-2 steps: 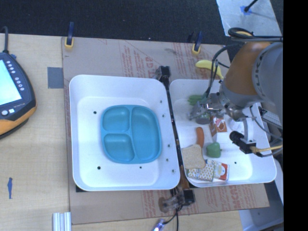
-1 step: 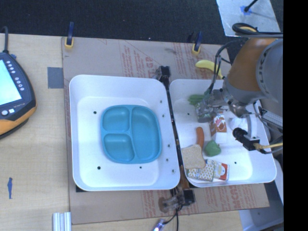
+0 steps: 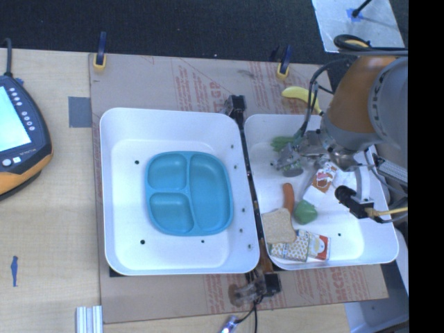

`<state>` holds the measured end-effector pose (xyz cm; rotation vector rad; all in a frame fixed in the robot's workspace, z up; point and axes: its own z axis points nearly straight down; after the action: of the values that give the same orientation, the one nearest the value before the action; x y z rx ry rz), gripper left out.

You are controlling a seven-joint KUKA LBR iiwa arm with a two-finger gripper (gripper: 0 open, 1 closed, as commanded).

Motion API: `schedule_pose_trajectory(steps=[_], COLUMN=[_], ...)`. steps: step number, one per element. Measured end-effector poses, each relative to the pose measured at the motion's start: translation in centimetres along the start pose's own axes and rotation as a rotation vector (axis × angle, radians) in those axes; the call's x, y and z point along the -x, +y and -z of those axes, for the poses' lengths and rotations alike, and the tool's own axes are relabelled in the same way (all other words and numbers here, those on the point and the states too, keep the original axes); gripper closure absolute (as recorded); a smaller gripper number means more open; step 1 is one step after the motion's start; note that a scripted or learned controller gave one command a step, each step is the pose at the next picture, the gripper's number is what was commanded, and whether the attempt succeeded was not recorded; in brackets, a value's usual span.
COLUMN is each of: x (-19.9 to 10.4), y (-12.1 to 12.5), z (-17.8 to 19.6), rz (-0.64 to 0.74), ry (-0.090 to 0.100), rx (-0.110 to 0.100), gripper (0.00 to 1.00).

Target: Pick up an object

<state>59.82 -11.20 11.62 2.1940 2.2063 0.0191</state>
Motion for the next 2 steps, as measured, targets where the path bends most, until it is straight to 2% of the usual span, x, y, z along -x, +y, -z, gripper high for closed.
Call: schedule_pose_trajectory(steps=[1, 2], x=[-1.0, -0.9], y=[-3.8, -3.7], z=[-1.5, -0.4], rz=[0.004, 0.006], ry=[0.003, 0.003], rx=[-0.004, -0.005], gripper=[0.0, 1.0])
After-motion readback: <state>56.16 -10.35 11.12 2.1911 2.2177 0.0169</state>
